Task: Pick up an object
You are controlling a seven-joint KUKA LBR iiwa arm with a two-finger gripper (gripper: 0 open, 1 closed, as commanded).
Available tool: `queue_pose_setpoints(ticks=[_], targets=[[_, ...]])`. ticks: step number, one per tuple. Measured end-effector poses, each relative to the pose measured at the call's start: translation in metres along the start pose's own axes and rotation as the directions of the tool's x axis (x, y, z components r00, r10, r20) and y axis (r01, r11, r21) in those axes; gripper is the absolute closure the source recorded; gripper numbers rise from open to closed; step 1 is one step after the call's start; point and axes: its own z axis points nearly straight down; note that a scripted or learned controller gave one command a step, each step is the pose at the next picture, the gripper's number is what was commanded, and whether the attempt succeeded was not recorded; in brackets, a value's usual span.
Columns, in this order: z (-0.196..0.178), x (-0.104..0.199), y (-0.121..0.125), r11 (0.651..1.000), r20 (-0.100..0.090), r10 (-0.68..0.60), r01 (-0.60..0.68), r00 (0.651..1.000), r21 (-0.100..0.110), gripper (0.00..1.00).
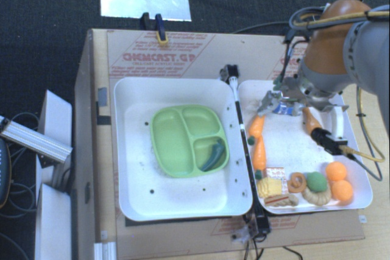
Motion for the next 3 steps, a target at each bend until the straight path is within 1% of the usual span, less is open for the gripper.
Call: queue_pose_setpoints(ticks=[1, 2, 3], targets=[[0.049, -0.025, -0.03, 1.0, -0.001, 0.001, -0.001, 1.0, 0.002, 0.0], [-0.013, 0.01, 0.069, 1.0, -0.001, -0.003, 0.003, 1.0, -0.004, 0.0], [0.0, 0.005, 0.003, 1.0, -0.001, 0.0, 0.0, 1.0, 0.001, 0.0]])
